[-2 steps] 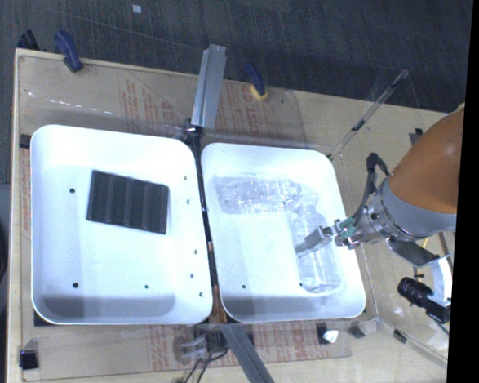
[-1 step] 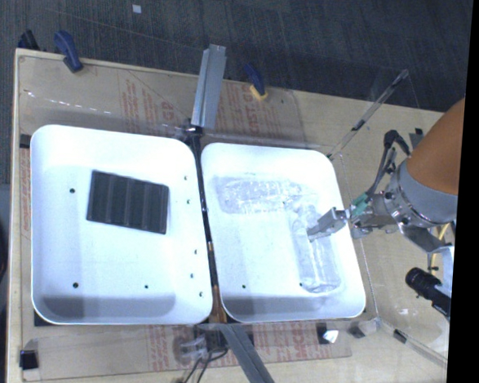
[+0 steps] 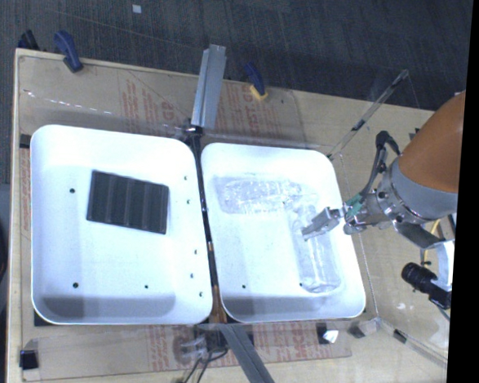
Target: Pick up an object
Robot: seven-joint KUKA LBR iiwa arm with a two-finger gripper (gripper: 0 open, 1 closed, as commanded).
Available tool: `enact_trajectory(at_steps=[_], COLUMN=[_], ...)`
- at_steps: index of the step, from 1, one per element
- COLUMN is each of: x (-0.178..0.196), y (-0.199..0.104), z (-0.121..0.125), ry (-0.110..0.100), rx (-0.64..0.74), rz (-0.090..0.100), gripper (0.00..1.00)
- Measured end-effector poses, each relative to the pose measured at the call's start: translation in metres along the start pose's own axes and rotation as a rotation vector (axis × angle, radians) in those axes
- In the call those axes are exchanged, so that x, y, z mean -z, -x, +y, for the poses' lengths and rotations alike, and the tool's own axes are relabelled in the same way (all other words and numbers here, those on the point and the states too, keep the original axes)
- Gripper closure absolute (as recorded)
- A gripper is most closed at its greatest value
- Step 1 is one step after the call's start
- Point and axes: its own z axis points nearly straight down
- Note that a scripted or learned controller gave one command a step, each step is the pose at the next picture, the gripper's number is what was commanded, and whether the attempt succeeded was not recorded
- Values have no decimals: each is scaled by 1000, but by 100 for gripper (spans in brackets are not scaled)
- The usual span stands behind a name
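Reaching from right, hand (image 3: 326,220) over right bin (image 3: 248,298)

You look down on a pale wooden bench (image 3: 107,95) carrying two shallow white bins — the left bin (image 3: 48,239) and the right bin (image 3: 252,298) sit side by side, nearly touching. Blue clamps (image 3: 68,50) grip the bench's far edge. A grey metal bar (image 3: 207,86) stands behind the bins' junction — another (image 3: 248,361) lies in front.
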Motion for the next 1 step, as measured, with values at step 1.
enact_trajectory(at_steps=[1], x=[47], y=[-10], z=[44], ry=[2], rx=[47], rz=[-2], gripper=[0])
